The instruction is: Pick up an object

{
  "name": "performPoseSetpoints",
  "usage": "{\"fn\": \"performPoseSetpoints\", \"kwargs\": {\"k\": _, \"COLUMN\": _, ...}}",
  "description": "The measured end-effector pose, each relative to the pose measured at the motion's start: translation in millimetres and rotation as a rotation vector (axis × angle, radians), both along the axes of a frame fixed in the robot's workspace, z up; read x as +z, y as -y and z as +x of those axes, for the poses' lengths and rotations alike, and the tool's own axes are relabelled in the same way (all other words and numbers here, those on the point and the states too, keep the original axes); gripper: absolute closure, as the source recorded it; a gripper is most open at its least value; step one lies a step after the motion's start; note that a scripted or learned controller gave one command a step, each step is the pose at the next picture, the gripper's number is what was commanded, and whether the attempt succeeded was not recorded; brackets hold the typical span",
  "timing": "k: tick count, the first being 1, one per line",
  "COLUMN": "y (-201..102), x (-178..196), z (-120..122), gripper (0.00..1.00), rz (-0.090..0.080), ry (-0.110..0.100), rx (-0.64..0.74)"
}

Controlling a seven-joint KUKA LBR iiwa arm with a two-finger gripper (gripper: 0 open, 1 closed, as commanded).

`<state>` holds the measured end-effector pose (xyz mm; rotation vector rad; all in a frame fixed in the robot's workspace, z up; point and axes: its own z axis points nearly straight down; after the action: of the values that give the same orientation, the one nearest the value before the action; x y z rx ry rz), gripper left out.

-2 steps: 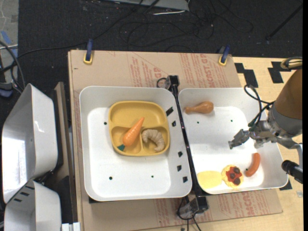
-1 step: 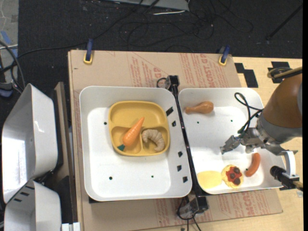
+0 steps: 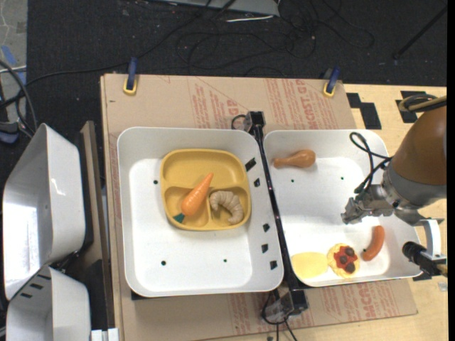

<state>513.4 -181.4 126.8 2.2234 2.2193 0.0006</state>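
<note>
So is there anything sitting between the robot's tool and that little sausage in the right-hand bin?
Nothing visible does. The tool hangs over bare white floor of the right bin, and the sausage lies just below and to its right in the view. The nearest other item, the fruit tart, sits off to the sausage's left.

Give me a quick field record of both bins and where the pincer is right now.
left bin: yellow divided plate holding a toy carrot and a toy shrimp
right bin: toy chicken drumstick at far side; toy sausage, small pizza slice and yellow flat piece at near side
pincer: over right bin, beside the sausage, holding nothing visible
</note>
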Motion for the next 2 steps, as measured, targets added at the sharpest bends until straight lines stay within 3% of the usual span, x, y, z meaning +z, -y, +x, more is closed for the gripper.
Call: {"fn": "performPoseSetpoints", "kwargs": {"k": 2, "y": 6, "x": 110, "z": 2, "gripper": 1.0, "rz": -0.003, "ry": 0.006, "rx": 0.006}}
